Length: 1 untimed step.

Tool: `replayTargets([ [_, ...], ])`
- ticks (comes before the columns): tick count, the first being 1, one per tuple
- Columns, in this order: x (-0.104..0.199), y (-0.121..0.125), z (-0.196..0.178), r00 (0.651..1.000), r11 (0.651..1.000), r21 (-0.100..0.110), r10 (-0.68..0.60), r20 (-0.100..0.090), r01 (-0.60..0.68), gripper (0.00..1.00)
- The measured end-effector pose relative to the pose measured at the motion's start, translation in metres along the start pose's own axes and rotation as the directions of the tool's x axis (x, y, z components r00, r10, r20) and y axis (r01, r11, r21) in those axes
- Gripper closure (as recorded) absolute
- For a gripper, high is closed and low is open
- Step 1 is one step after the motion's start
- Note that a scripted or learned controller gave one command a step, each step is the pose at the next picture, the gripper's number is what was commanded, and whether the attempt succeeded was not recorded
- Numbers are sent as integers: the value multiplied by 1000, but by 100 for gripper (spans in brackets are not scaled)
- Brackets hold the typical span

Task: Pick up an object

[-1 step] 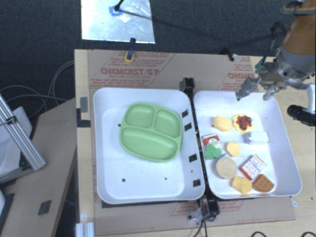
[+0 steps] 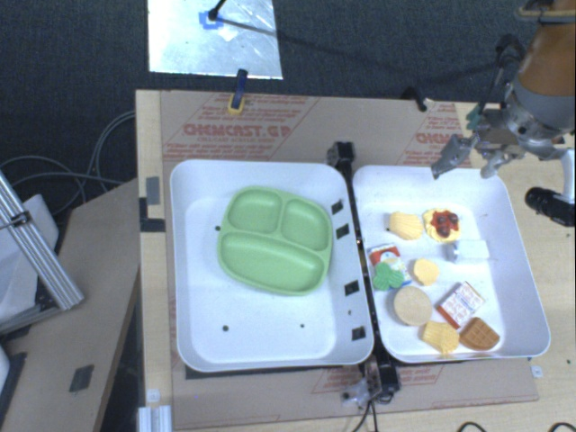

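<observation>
— What sits in the left bin [image 2: 193, 241]?
— A green divided plate [image 2: 274, 241], lying flat.
— And beyond the bins?
— A shiny metal sheet [image 2: 213, 25] on dark carpet, with grey cables [image 2: 108, 142] at the left.

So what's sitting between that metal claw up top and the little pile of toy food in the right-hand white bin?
Nothing: the camera view shows bare white bin floor between the two-finger gripper and the nearest toy food.

My one camera sits fixed above the counter [image 2: 270, 115], looking down at a slant from some distance, taking in both white bins [image 2: 193, 241] side by side; the arm [image 2: 549, 70] enters from the right.
</observation>
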State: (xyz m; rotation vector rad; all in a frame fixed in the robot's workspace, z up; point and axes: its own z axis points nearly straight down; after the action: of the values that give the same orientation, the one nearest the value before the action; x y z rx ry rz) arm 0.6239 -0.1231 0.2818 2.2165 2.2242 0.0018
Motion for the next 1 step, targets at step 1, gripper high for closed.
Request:
replayTargets([
  [1, -5, -6, 45, 1000, 1000, 1, 2, 0, -2, 0],
])
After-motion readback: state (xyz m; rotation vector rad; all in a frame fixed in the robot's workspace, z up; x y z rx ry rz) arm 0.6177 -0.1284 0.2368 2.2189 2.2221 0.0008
